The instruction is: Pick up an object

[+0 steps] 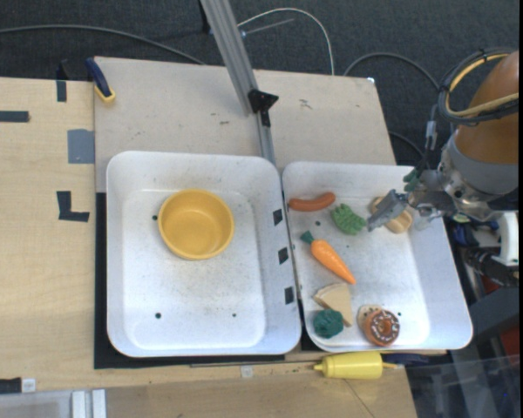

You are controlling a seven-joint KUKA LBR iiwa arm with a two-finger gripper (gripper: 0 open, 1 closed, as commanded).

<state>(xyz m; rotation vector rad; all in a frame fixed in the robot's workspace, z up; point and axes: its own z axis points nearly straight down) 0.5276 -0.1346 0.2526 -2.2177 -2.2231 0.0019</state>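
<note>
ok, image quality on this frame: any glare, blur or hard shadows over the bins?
Camera view: lighting is even and soft; the left bin and right bin show no blown-out glare. The yellow bowl and carrot are reasonably sharp with only faint shadows. The gripper looks slightly soft, so the small item beside it is hard to identify.

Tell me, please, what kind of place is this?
Probably a robotics lab bench for picking trials: a robot arm reaches over two white bins, toy foods like a carrot and sausage lie inside, and cables run behind.
</note>
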